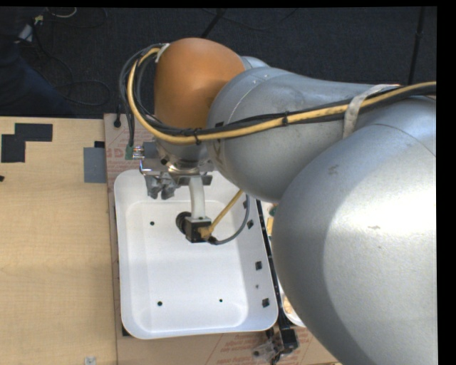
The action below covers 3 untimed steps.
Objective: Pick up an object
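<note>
My gripper (162, 189) hangs over the far end of the left bin (178, 285), just inside its back rim. This white, shallow tray shows three small dark dots (159, 304) on its bare floor and two black clips (257, 266) along its right rim. Of the right bin (267, 209) only a pale sliver shows past that rim. The rest is hidden beneath my arm (342, 214), so I cannot tell what it holds or where an object for picking lies. Seen from above, under the orange band (196, 78) of my wrist, the gripper could be apart or together, I cannot tell which. Nothing shows clamped in it. It appears to hang above the bin floor without touching it. The bins sit on a cardboard-brown worktop (57, 249) marked with black and grey patches (92, 164) at the left. Behind it is a dark backdrop (320, 43) with loose cables (53, 14) at the upper left.
</note>
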Available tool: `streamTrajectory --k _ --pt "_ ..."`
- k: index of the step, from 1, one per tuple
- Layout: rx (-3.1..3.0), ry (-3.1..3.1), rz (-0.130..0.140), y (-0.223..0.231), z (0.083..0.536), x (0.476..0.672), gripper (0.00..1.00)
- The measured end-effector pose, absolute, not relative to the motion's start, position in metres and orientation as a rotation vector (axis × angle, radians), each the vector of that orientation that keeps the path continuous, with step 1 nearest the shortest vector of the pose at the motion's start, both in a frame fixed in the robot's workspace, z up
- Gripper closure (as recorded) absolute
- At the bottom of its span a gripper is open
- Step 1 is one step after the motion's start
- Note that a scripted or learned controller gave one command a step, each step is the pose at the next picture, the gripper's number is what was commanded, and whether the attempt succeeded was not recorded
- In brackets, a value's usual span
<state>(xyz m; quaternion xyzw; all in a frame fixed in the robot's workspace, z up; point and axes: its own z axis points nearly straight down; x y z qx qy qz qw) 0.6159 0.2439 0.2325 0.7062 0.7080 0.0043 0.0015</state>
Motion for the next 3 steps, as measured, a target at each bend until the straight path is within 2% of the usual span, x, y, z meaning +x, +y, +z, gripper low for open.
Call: streamTrajectory --k 1,2,3 --pt "2.212 2.221 0.022 0.244 0.44 0.635 1.0" --pt "2.229 2.223 -0.023 0.242 0.3 0.608 1.0" --pt "2.213 2.224 0.011 0.244 0.415 0.645 1.0"
